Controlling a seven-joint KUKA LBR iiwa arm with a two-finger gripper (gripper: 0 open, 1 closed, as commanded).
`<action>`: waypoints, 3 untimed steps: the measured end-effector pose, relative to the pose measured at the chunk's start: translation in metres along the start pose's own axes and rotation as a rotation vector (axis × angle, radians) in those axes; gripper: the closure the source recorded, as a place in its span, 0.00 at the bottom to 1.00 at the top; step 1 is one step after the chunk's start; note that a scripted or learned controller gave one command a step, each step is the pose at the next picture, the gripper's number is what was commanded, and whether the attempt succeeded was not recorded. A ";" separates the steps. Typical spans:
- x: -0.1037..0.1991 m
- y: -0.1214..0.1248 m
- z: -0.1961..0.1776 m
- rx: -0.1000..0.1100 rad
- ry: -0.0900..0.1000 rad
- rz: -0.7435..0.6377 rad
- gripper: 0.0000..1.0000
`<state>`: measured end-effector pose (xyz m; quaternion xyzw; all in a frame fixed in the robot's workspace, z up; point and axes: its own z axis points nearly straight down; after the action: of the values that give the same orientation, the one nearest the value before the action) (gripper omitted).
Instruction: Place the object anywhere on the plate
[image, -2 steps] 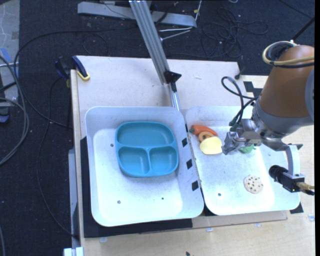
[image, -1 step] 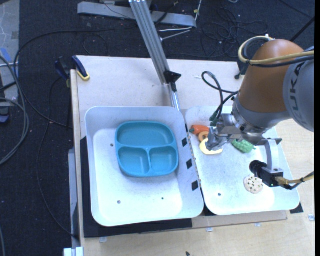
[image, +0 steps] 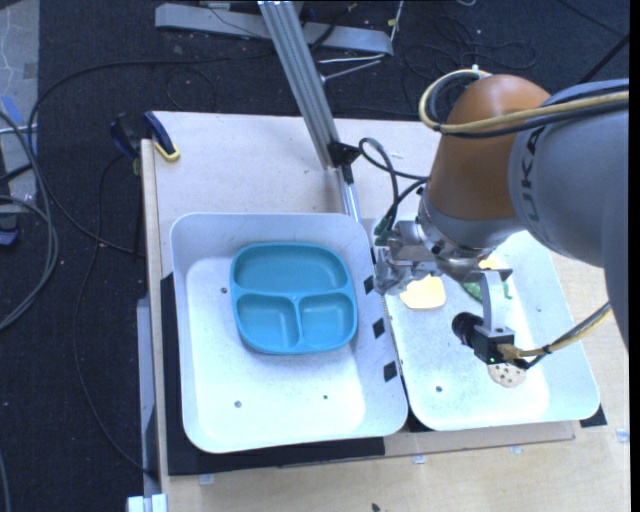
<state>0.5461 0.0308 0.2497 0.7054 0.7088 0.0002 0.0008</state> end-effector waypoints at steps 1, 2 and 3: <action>0.047 0.028 0.011 -0.001 0.001 -0.002 1.00; 0.097 0.050 0.020 -0.002 0.001 -0.002 1.00; 0.138 0.048 0.022 0.000 0.001 -0.001 1.00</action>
<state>0.5934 0.1685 0.2281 0.7049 0.7093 0.0008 0.0004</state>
